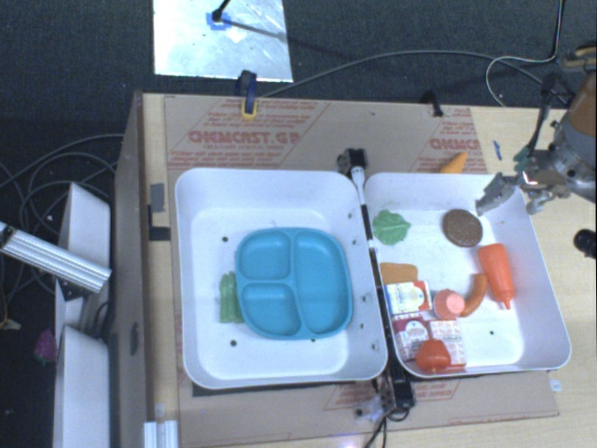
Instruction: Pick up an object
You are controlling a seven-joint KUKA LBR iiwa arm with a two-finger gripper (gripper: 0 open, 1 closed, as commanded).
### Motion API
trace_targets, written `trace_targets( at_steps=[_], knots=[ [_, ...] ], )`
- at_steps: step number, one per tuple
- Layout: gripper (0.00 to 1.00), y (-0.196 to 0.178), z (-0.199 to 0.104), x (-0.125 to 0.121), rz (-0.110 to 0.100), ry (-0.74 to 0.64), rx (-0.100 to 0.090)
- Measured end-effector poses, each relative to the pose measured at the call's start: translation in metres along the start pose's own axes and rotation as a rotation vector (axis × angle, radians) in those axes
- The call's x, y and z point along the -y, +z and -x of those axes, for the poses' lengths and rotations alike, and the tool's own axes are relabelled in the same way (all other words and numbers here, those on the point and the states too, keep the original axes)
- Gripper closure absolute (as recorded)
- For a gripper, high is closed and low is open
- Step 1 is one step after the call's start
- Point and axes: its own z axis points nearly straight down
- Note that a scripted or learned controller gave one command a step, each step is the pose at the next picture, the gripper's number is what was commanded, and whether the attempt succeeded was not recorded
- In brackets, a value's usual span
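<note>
Bright even overhead light, glare on the foil sheet, slightly soft focus throughout.

Setting: robotics laboratory test bench. Evidence: two shallow white bins set side by side on a cardboard-covered bench printed with red lettering, centre of frame; clamps at the board's upper edge; loose cables trailing over dark carpet at left and across the top; a metal plate on the floor, upper left; aluminium framing at left edge; toy food and a blue divided plate as test items; industrial arm at right edge.
</note>
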Motion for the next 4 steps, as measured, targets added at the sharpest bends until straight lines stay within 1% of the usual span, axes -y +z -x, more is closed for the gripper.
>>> trace_targets(
  at_steps=[1,2,3,4],
  knots=[
    [0.0,0.163,0.027,-0.019,0.002,0.002,0.001],
    [0.0,0.162,0.008,-0.078,0.002,-0.002,0.0],
    [0.0,0.163,0.019,-0.048,0.001,0.001,0.001],
    [0.0,0.138,0.03,-0.027,0.001,0.001,0.001]
  ],
)
